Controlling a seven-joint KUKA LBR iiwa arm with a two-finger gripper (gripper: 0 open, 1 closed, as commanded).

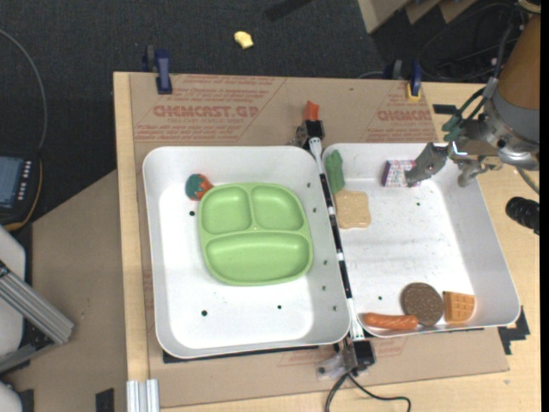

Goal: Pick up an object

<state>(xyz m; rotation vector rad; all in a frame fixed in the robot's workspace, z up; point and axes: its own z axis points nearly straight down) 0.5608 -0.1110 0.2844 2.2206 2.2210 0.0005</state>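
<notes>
My gripper (446, 170) hangs over the far edge of the right bin (480, 230), fingers spread open with nothing between them. Its left finger (422, 169) is just right of a small purple and white packet (395, 173). Along the bin's left wall lie a green stick-shaped piece (333, 170) and a tan slice of bread (352, 209). At the near edge sit a brown round cookie (421, 301), an orange waffle piece (459, 306) and a red sausage (390, 321).
The left bin (171, 299) holds a green divided plate (255, 233) and a small red and green ball (198, 186) at its far left corner. Clamps (311, 131) stand between the bins at the back. The arm's grey wrist (515, 136) enters from the right.
</notes>
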